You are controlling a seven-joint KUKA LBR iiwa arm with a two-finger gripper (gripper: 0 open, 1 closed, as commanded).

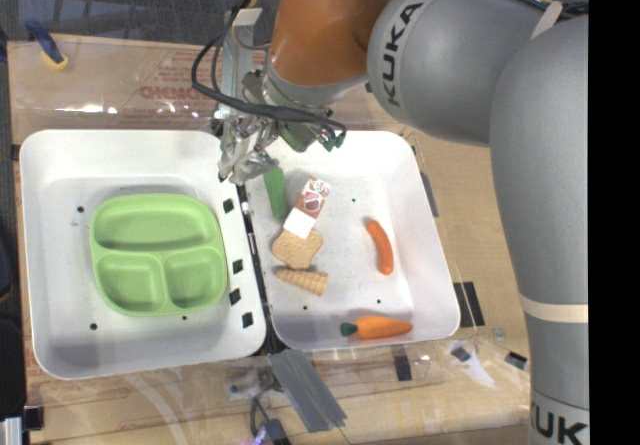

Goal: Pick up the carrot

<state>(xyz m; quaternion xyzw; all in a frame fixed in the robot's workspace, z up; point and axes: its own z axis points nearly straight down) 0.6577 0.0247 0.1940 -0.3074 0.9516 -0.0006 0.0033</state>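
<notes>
Seen from above, two white bins sit side by side: the left bin (40, 233) holds a green tray (157, 255), and the right bin (425, 233) holds small food items. The carrot (378, 328) lies flat near that bin's front edge, orange with a green top, touching nothing and well apart from the gripper (240, 155), which hangs over the bin's far left corner near a green piece (276, 192); whether its claw is open or closed cannot be told. The pick appears not yet begun, so reaching, grasping and lifting the carrot all remain.
</notes>
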